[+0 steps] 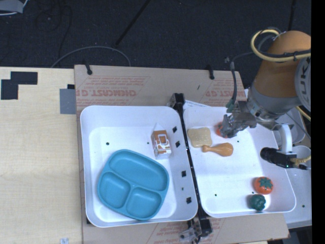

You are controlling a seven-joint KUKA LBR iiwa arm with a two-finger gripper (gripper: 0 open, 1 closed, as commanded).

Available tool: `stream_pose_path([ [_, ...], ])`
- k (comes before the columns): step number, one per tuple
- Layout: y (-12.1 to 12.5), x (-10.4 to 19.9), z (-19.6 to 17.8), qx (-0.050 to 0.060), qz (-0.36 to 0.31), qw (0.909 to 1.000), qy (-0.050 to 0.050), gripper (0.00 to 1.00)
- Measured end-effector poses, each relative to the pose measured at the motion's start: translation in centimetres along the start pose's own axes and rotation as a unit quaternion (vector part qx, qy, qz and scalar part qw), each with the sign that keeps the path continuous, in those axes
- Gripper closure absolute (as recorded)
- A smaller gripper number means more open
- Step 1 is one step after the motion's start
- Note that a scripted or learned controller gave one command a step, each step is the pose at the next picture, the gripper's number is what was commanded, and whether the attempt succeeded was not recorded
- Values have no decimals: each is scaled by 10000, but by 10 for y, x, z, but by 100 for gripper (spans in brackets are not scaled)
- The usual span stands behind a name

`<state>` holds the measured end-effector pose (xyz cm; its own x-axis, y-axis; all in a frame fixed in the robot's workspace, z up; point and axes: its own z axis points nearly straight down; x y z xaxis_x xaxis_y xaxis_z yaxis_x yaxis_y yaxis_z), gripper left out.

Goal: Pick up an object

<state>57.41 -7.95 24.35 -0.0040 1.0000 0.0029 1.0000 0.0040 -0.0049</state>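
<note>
My gripper (228, 128) hangs low over the back of the right bin (238, 197), right above a small red object (219, 131) that peeks out at its left side. Just left of the gripper lies a tan slice of bread (199, 135), and in front of it an orange-brown drumstick (219, 149). A tomato (263, 185) and a green vegetable piece (257, 202) sit near the right bin's front right corner.
The left bin (94, 126) bears a blue divided plate (133, 184) and a small white and orange carton (161, 143) near the divider. A black divider rail (185, 159) runs between the bins. Cardboard lies under both bins.
</note>
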Motion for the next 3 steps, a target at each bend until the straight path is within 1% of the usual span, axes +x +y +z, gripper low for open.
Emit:
stream_pose_path([
  [1,-13,48,-5,0,-1,10000,-1,100],
  [2,-37,101,-7,4,-7,10000,0,100],
  [3,-55,148,-7,9,-5,10000,-4,100],
])
